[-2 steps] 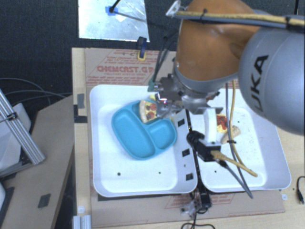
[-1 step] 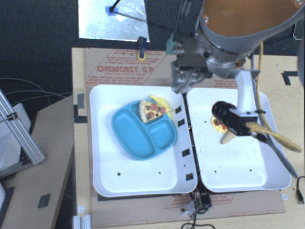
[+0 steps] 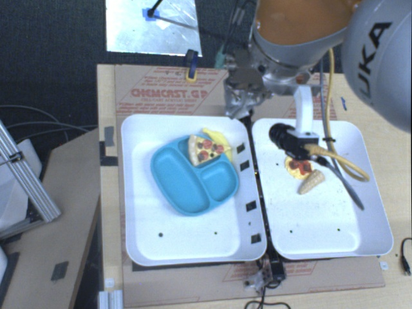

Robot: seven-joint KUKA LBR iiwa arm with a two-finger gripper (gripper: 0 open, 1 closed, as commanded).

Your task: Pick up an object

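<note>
The gripper (image 3: pixel 244 105) is seen over the bins' far edge, its grip impossible to tell, while a pizza slice (image 3: pixel 206 149) lies in the blue tray's (image 3: pixel 187 185) far corner, the near compartments lying open.

Grey iiwa arm (image 3: pixel 376 37) (black "UKA" lettering showing), orange band (image 3: pixel 302 8) above silver wrist, yellow hose (image 3: pixel 341 159) and black cabling alongside.
</note>
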